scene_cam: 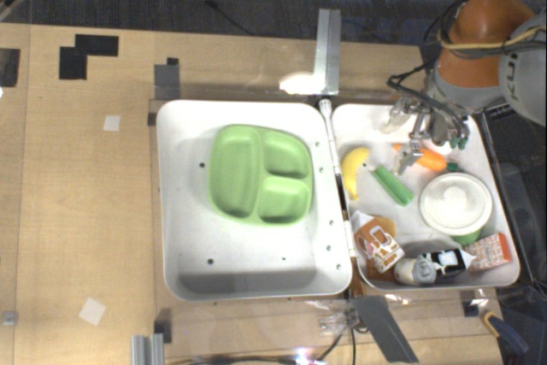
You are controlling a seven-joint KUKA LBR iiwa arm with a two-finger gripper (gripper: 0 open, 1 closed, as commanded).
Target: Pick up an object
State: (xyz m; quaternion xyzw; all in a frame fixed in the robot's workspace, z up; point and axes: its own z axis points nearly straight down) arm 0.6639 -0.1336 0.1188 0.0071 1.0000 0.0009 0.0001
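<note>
- Two shallow white bins side by side on a wooden bench: left bin (175,261) holding a green divided tray (259,173), right bin (499,273) crowded with small items.
- Grey arm with orange band (480,34) entering from the right, wrist low over the far part of the right bin.
- Gripper (416,156) pointing down at an orange carrot-like piece (432,158), right at it; contact hard to judge.
- Finger spread impossible to read from this angle (metal parts and cables blur together), so no grasp confirmed.
- Near the bin's left wall, a yellow banana (354,169); just beside it, a green cylindrical stick (392,185) lying at a slant.
- White round bowl with green rim (455,203) right of the stick, near the carrot-like piece.
- Along the near edge: an orange-and-white snack packet (379,242), a small dark-labelled bottle (432,267) on its side, a red-orange carton (490,251).
</note>
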